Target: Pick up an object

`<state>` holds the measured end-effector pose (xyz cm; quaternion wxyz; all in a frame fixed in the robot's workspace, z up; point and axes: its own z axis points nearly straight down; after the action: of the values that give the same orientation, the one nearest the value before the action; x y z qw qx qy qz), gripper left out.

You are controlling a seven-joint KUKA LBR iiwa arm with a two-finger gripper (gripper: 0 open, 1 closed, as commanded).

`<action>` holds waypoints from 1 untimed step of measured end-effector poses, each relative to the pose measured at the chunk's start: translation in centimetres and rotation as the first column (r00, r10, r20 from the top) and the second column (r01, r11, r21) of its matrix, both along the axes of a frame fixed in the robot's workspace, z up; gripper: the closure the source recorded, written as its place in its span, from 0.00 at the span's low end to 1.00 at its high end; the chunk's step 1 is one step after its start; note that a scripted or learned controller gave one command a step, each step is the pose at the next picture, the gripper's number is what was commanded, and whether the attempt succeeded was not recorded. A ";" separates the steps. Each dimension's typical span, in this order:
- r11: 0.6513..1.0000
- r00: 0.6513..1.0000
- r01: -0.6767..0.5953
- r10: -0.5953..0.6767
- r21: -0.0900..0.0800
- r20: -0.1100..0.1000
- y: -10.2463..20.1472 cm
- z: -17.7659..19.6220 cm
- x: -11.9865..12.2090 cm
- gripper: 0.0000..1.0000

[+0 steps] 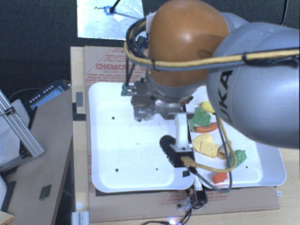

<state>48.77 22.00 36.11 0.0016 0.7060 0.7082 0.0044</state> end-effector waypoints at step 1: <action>1.000 1.000 0.001 -0.002 -0.007 -0.016 0.6 -10.9 -0.2 1.00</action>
<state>48.53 22.64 25.16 -0.0016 0.7066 0.7076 -0.0038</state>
